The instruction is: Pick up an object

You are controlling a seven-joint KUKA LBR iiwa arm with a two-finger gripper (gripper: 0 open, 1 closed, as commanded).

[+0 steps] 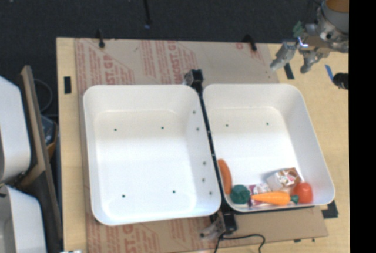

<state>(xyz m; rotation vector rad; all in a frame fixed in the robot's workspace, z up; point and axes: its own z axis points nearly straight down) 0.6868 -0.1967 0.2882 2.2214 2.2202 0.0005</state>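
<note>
Above the far right corner of the bench, the gripper (pixel 295 58) hangs outside the right bin (pixel 305 111), its 2 fingers spread apart with nothing between them. All the candidate objects sit well apart from it, huddled in that bin's near corner: an orange carrot (pixel 273 198) lying with its long axis roughly across the bin, a second orange piece (pixel 224 174) running along the divider wall, a green round item (pixel 239 193), a red round item (pixel 303 192), and a small printed packet (pixel 282 178) just behind the carrot. The left bin (pixel 141 152) offers no candidate. From the gripper, the cluster lies toward the camera, almost the full length of the bin away. My judgement is that the reach has not yet started, and the crowding may hamper a clean closure.
</note>
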